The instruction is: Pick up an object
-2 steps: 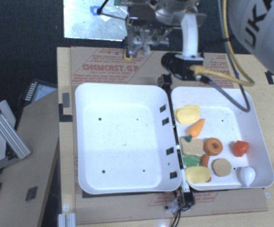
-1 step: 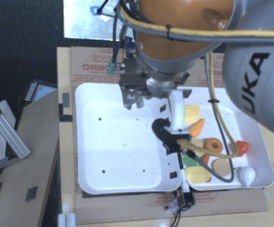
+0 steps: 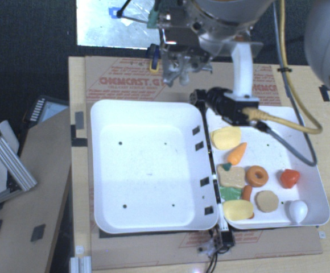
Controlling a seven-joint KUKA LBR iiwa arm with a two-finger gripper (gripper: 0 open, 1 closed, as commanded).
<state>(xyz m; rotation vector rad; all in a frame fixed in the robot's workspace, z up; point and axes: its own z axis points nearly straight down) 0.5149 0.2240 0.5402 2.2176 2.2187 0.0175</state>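
Your gripper point(image 3: 174, 74) hangs over the printed cardboard sheet point(image 3: 119, 81), just beyond the far rim of the left bin point(image 3: 148, 169), near that bin's far right corner. From this angle you cannot tell whether it is open or closed.

Everything you could pick lies to the right of the left bin, in the right bin point(image 3: 273, 152), which touches it along a seam held by black clips point(image 3: 199, 147). Closest to the left bin's right wall, from far to near, you have a pale yellow toy food piece point(image 3: 226, 137), a toy carrot point(image 3: 237, 152), a tan bread slice point(image 3: 231, 177), a green piece point(image 3: 230, 193) and a second yellow piece point(image 3: 238, 210) at the near corner. Farther from the left bin sit an orange doughnut point(image 3: 257, 176) touching the bread slice, a round tan biscuit point(image 3: 266, 201), a red piece point(image 3: 289, 178) and a white egg point(image 3: 296, 210), the egg farthest of all from that bin.
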